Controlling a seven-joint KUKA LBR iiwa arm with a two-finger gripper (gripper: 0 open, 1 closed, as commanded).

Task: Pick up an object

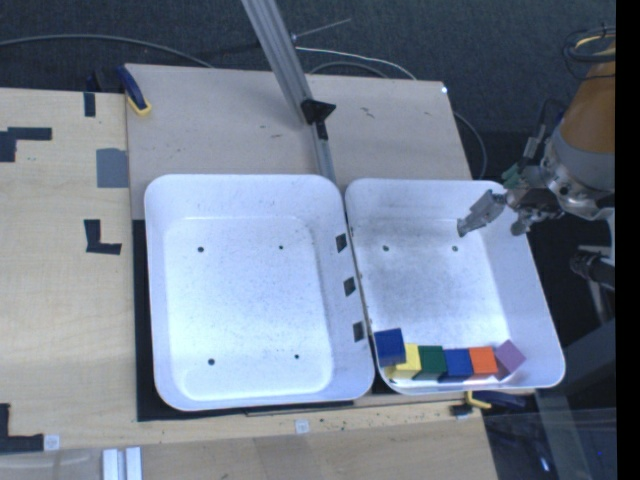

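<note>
Six blocks run lengthwise along the bin's near wall; tool spread.

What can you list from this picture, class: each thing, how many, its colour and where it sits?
Bins: 2, white, side by side on the bench; left bin, right bin.
Blocks: about 6, in a row along the right bin's near edge: blue block, yellow block, green block, second blue block, orange block, purple block.
Metal pole: 1, silver, slanting over the bench behind the bins.
Gripper: 1, grey, above the right bin's far right corner, nothing between its fingers.
</note>
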